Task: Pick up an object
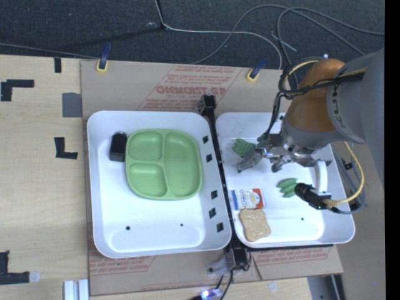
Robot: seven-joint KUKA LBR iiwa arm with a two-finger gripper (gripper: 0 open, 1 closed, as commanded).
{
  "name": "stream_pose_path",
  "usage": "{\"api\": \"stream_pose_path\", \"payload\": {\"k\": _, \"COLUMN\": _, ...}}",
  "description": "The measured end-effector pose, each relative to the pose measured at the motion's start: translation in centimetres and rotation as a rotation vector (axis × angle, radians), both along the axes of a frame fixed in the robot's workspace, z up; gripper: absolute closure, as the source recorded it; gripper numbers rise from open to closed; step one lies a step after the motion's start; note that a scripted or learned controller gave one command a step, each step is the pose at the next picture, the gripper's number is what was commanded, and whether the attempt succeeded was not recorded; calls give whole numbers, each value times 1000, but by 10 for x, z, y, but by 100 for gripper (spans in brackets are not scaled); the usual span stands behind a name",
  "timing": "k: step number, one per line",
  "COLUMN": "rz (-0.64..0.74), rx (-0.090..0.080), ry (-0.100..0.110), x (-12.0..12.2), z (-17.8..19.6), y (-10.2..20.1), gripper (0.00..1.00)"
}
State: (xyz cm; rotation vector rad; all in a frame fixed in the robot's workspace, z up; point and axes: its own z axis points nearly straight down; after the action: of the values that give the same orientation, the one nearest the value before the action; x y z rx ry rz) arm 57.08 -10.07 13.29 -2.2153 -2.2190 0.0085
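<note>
My gripper (251,160) hangs low over the upper left part of the right bin (337,230). A dark green leafy piece (241,146) lies just above and left of it, close to its tip or touching it; I cannot tell which. A small green pod (287,187) lies to the gripper's lower right. A small blue, white and red carton (248,199) rests below the gripper, with a tan slice of bread (255,225) in front of it.
The left bin (106,230) holds a light green divided plate (164,164) and a small black block (117,146) beside it. A black divider (215,167) runs between the bins. The arm's orange band (315,99) and cables stand over the right bin's far right.
</note>
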Motion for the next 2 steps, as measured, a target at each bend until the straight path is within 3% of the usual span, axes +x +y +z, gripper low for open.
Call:
{"api": "stream_pose_path", "payload": {"k": 1, "rz": 0, "rx": -2, "ry": -8, "x": 0, "z": -51, "y": 0, "gripper": 0}}
{"api": "stream_pose_path", "payload": {"k": 2, "rz": 0, "rx": -2, "ry": -9, "x": 1, "z": -37, "y": 1, "gripper": 100}}
